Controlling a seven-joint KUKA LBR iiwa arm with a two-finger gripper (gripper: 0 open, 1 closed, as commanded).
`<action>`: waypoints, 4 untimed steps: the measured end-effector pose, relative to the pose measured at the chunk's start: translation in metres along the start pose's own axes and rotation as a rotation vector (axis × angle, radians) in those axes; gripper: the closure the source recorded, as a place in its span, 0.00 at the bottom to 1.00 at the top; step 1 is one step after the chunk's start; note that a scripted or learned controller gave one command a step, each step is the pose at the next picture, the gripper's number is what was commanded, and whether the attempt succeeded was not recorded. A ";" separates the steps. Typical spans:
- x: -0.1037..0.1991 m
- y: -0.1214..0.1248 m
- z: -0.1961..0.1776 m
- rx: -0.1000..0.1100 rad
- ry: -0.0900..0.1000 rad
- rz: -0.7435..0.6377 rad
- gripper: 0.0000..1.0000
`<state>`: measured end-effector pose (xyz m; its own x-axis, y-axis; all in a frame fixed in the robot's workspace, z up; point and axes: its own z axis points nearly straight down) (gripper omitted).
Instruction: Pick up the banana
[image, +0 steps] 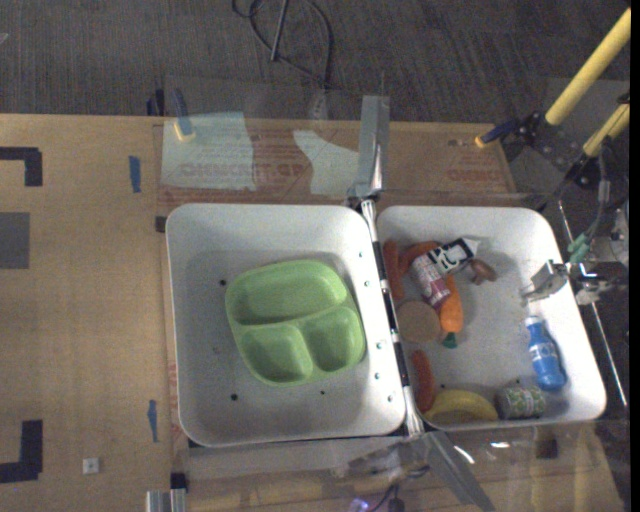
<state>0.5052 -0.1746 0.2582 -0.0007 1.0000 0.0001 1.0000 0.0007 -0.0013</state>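
Banana, yellow and curved (462, 405), lies along the near wall of the right-hand shallow white bin (503, 228), close to that bin's near left corner. Just left of it, touching or almost touching, a small reddish sausage-shaped piece (423, 381) lies lengthways against the divider between the 2 bins. Just right of the banana sits a small green patterned can (522, 401) on its side, and beyond that, toward the right wall, a blue plastic bottle with a white cap (545, 354) lies pointing away from me.

Farther back in the same bin there is a heap: a round tan disc like a biscuit (420, 321), an orange carrot-shaped toy (452, 310), a small carton with black and white print (450, 256), a red-labelled can (434, 287) under it, and a small brown lump (484, 269) off to the right.

The gripper (549, 281), a metallic piece on dark hardware, sits over the right edge of that bin, well apart from the banana and farther back than it. I can't tell from this angle whether it is spread or pinched; nothing shows in its grasp.

The left-hand white bin (196, 300) holds a light green plastic tray with 3 compartments (294, 320), lying flat and turned slightly askew near the middle.
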 end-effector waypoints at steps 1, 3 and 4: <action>0.008 -0.022 0.172 -0.003 0.012 0.016 0.00; 0.037 -0.025 0.122 0.000 -0.001 0.298 1.00; 0.044 0.008 0.043 0.001 -0.001 0.398 1.00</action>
<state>0.5127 -0.1302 0.2147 0.3869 0.9221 -0.0016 0.9221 -0.3869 -0.0022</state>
